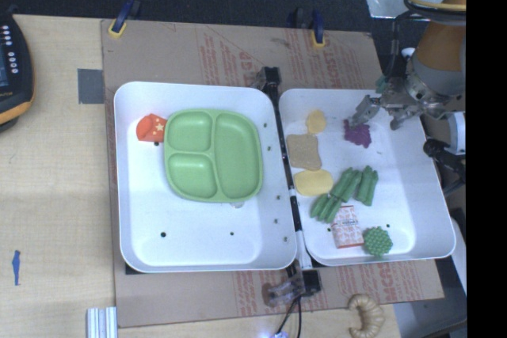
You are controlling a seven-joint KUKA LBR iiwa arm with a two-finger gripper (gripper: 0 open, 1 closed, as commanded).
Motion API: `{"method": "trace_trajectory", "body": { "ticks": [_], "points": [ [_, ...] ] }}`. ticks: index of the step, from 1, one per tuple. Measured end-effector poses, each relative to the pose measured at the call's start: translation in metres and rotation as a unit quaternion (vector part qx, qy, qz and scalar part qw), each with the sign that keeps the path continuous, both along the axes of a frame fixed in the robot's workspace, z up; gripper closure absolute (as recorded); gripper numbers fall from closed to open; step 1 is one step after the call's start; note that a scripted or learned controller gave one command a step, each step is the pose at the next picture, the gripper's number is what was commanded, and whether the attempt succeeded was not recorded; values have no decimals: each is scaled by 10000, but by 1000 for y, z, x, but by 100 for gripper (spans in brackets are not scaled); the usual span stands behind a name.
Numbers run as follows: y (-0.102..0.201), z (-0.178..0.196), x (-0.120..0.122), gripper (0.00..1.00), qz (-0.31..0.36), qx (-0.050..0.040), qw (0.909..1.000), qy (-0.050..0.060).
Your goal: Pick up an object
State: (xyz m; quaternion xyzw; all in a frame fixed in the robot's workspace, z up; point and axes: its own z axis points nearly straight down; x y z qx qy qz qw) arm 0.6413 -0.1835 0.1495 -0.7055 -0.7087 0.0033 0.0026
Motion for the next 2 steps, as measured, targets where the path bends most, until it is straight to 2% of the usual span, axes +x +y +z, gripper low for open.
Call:
{"method": "trace_trajectory", "body": {
  "ticks": [1,2],
  "points": [
    [-9,-61,14,0,15,2,10000,2],
    [5,-57,15,0,14,6,10000,-8]
  ]
}}
